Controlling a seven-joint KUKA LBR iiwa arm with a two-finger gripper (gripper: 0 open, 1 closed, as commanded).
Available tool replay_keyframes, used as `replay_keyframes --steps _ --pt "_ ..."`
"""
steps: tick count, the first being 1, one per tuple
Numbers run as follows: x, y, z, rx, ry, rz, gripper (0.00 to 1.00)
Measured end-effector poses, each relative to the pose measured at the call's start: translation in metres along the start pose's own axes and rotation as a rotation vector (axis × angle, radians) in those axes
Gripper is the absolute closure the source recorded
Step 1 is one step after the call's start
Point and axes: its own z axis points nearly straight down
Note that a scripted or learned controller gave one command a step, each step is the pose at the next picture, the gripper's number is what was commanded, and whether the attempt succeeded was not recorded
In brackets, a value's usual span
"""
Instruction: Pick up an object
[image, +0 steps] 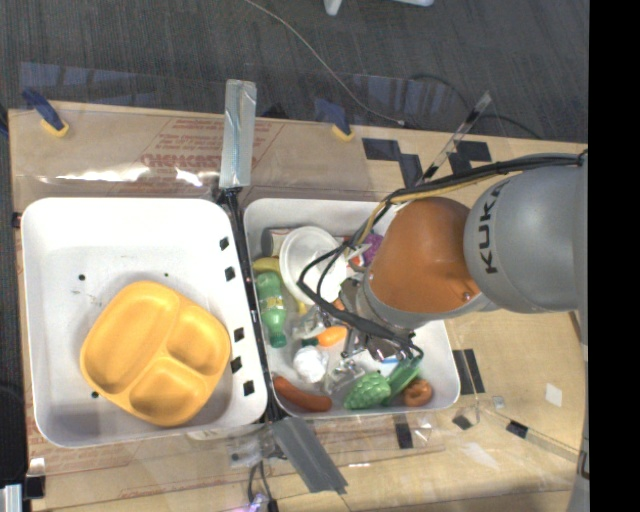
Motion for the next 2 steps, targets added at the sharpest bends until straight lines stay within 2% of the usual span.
replay_keyframes --steps 1,2 --pt "-0.001 -0.001 -0.01 0.002 0.001 -0.004 1.0" --pt "-0.054 0.051 -0.132 0.006 -0.009 -0.01 1.0"
